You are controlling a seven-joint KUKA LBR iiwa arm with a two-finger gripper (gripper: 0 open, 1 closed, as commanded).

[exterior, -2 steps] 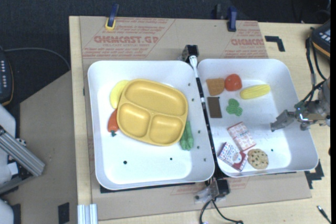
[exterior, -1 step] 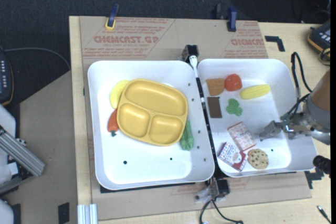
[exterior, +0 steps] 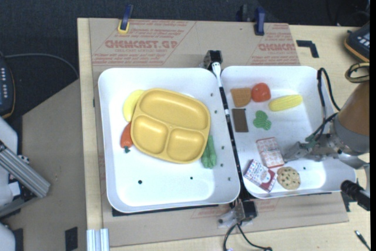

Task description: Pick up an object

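My gripper reaches in from the right, low over the right bin. Its tip points left, just right of a pink and white packet and above a round cookie. I see nothing held in it. A red and white packet lies at the bin's front. Further back lie a green broccoli piece, a dark brown bar, an orange-brown square, a red tomato and a yellow corn cob.
The left bin holds a yellow divided tray, with a yellow piece and a red-orange piece at its left and a green piece at its right. A dark cable runs along the right bin's right wall.
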